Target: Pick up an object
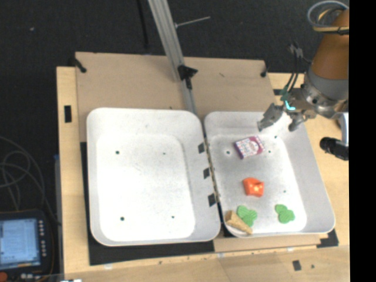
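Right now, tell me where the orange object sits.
The orange object lies in the right bin, near its middle, below the purple-and-white box and above the two green pieces along the near edge.

Pale wood surface (67, 157) on dark carpet floor (35, 28). Slanted metal pole (167, 34) crosses top. Small lit screen (20, 239) bottom left, cables (17, 163) nearby.

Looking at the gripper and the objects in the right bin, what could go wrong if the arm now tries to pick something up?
1. The gripper hangs over the far right corner of the right bin, off the purple box; going straight down may catch nothing.
2. One green piece touches the tan piece by the near rim, so a grasp there may take both or slip.
3. The orange object is small and could be pushed aside.
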Controlling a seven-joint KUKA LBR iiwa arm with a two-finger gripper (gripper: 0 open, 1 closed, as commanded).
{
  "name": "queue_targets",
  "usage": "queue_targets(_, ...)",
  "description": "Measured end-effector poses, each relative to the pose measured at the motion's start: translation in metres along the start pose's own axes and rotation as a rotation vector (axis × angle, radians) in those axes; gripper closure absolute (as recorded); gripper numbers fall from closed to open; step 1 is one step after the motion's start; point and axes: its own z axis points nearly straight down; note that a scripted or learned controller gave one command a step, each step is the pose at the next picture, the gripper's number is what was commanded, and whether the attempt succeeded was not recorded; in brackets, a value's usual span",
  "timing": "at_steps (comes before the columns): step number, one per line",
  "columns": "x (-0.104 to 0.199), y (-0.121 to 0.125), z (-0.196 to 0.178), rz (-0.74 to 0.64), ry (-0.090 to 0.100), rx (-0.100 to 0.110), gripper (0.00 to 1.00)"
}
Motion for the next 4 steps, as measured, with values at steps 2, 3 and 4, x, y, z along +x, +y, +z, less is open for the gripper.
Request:
queue_targets(2,-0.003,-0.005,0.041,0.002,-0.003,0.000,0.00)
queue_targets(3,-0.008,0.000,0.102,0.005,-0.003,0.000,0.00)
queue_targets(4,-0.009,0.002,0.141,0.007,-0.002,-0.009,0.00)
